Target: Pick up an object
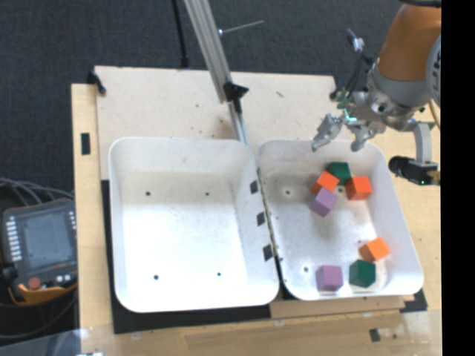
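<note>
My gripper [341, 139] hangs open above the far edge of the right bin [297, 199], with nothing between its two fingers. Just below it lies a cluster of blocks: a green one [340, 172], an orange one [327, 181], a second orange one [359, 188] and a purple one [323, 202]. Near the bin's front right corner sit another orange block [375, 249], a purple block [329, 278] and a green block [363, 274].
The left bin [185, 221] lies beside the right one, with a divider edge between them. A slanted metal pole [211, 50] rises behind the bins. A teach pendant [41, 243] rests off the bench at the left.
</note>
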